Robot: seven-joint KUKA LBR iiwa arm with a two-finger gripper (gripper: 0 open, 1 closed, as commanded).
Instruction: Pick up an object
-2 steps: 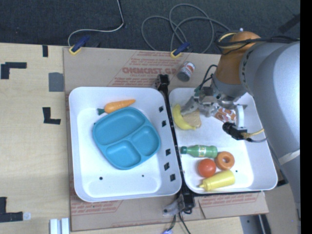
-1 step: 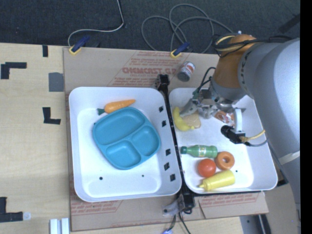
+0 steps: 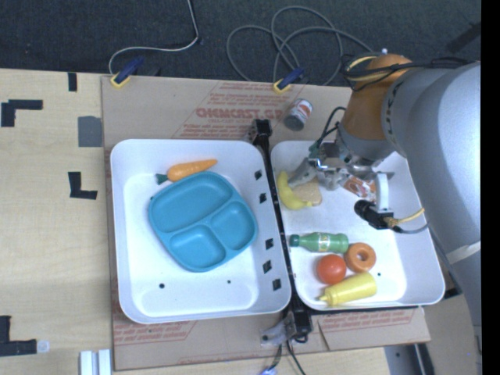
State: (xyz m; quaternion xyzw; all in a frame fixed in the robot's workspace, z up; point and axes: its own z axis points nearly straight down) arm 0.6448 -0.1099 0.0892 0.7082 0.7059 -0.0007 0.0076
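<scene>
Gripper low in right bin, upper left part, right at yellow banana and a pale tan item touching it; open or clenched: cannot tell, nothing visibly held. Green bottle lying flat below, then red tomato, orange donut, yellow mustard bottle near front wall. Left bin: blue divided plate, orange carrot just behind it. Small can on cardboard behind bins.
</scene>
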